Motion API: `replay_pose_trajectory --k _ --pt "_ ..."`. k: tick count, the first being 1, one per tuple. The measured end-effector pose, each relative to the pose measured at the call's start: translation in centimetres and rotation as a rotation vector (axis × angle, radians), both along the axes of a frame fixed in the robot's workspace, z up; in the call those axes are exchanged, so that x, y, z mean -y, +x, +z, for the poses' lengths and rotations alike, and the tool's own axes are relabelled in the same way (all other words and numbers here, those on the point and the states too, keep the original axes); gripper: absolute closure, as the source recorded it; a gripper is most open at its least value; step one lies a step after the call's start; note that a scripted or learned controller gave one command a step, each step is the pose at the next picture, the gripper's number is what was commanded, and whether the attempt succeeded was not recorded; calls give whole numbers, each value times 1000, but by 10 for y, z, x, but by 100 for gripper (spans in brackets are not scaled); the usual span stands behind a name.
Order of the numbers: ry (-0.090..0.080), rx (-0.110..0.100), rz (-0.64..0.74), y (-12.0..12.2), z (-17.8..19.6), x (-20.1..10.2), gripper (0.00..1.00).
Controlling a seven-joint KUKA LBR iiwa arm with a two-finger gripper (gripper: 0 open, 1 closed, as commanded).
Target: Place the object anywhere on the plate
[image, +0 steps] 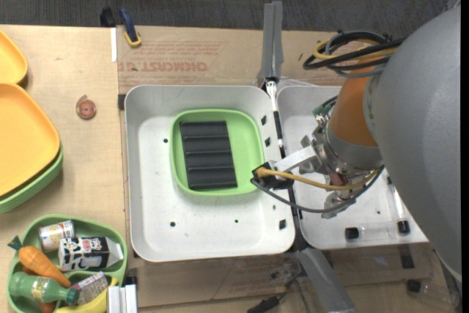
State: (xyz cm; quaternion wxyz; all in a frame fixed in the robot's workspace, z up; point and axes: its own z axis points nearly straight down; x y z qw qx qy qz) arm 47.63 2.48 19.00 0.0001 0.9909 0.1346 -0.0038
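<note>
Plate (253, 130): green, square, in left bin (146, 179); carries a dark ribbed block (209, 155) at its middle
Right bin (381, 227): arm (352, 121) hangs low over its left part, hiding what lies beneath
Gripper: masked by the wrist; whether apart or together cannot be told
Object: no loose item visible in right bin; possibly under the arm
Progress: judged early, with pick and placing both outstanding
</note>
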Motion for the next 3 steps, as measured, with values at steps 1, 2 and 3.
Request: replay_pose_trajectory --k 1,2,3 --pt "0 4 -73 1 1 -52 0" --pt "-1 5 -74 1 20 -46 0" --pt "-1 1 -69 42 0 34 0"
